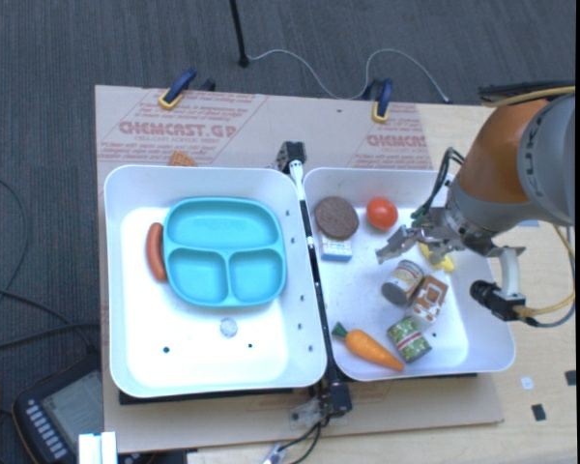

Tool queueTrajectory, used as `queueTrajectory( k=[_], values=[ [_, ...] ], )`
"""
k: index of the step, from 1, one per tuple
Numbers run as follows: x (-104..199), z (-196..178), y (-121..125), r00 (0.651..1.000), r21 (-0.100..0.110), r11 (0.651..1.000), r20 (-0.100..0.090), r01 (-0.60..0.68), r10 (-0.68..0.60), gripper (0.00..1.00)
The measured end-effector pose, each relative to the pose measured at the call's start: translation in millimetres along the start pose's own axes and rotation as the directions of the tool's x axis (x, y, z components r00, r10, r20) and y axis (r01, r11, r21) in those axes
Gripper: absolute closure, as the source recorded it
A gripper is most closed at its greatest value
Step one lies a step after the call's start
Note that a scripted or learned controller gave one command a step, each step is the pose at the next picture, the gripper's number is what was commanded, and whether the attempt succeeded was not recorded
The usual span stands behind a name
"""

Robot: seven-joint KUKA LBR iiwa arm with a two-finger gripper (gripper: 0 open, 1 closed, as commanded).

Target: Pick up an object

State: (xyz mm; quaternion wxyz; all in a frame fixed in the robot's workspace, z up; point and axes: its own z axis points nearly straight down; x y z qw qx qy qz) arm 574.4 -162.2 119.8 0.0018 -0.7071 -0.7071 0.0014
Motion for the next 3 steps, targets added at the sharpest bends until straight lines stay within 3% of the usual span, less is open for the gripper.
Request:
queueTrajectory(
  k=[1,2,3],
  values=[
    [46.5,32.0,-59.6,1.0,-0.014,1.0,0.005,-0.001,0.001,0.0],
    [46.5,21.4,-58.8,1.0,-0.015,1.0,0.004,-0.001,0.001,1.0],
    [130.9,-64.9,-39.2,1.0,-0.006,1.0,0.0,0.003,-0.003,1.0]
  ],
)
